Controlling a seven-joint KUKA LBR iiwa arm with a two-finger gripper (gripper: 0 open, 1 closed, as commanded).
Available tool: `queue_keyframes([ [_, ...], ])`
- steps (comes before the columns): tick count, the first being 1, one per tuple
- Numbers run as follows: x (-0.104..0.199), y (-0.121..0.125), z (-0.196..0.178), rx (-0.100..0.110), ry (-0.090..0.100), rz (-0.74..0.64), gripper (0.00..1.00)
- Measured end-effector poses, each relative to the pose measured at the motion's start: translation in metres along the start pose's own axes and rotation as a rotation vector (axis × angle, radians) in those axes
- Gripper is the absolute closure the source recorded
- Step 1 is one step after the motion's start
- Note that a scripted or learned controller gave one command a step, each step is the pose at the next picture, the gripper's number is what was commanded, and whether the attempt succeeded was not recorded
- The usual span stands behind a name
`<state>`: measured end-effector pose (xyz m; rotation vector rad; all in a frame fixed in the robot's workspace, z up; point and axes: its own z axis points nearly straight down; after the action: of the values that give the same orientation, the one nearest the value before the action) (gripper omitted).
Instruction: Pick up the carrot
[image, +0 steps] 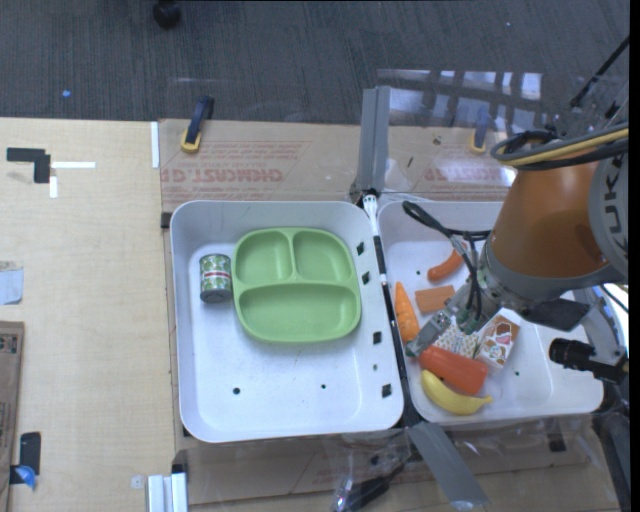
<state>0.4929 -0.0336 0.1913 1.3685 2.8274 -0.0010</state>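
Observation:
The carrot (405, 312) is a small orange cone lying against the left wall of the right bin (530, 398), pointing along that wall. My gripper (438, 327) hangs low in the right bin under the orange-banded wrist (550, 230), just right of the carrot's lower end and over a cluster of toy food. The carrot lies on the bin floor, and I see nothing lifted.
Around the gripper lie an orange slab (433, 299), an orange stick (445, 267), two patterned cartons (497, 340), a red pepper (455, 368) and a banana (455, 396). The left bin (200, 400) holds a green divided plate (297, 283) and a small can (214, 277).

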Motion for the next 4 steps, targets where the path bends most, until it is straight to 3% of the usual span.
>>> queue_keyframes([
  [1, -0.032, -0.029, 0.0, -0.001, -0.001, 0.016, 0.0],
  [2, -0.045, -0.032, -0.001, -0.002, -0.002, -0.178, 0.0],
  [3, -0.074, -0.011, 0.1, -0.001, -0.001, -0.166, 0.0],
  [4, -0.075, -0.011, 0.09, -0.003, -0.002, -0.163, 1.0],
])
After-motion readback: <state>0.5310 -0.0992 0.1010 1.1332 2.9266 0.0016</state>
